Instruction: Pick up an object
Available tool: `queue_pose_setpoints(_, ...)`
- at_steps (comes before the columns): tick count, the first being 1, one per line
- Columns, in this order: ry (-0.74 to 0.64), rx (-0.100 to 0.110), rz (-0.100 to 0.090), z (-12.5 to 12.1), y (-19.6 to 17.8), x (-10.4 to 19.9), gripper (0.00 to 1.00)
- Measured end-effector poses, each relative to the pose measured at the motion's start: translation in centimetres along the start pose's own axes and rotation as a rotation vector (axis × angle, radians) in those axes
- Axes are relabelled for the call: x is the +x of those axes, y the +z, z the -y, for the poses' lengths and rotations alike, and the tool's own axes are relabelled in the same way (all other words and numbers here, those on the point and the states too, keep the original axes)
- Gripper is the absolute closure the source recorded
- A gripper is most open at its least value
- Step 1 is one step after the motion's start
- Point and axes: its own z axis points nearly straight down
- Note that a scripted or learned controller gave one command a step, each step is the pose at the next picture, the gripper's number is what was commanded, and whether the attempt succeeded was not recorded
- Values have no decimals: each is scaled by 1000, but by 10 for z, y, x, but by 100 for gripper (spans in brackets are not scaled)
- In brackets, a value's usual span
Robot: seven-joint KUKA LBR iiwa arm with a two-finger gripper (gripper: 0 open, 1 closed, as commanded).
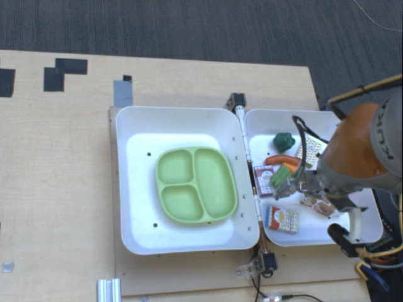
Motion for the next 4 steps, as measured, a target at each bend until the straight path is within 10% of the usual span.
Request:
queue_pose_setpoints(1, 1, -10, 6, -3, -12, -2, 100)
queue_pose_setpoints(2, 1, -9, 6, -3, -12, -2, 0)
queue_pose_setpoints(4, -2, 25, -12, 5, 14, 7, 0)
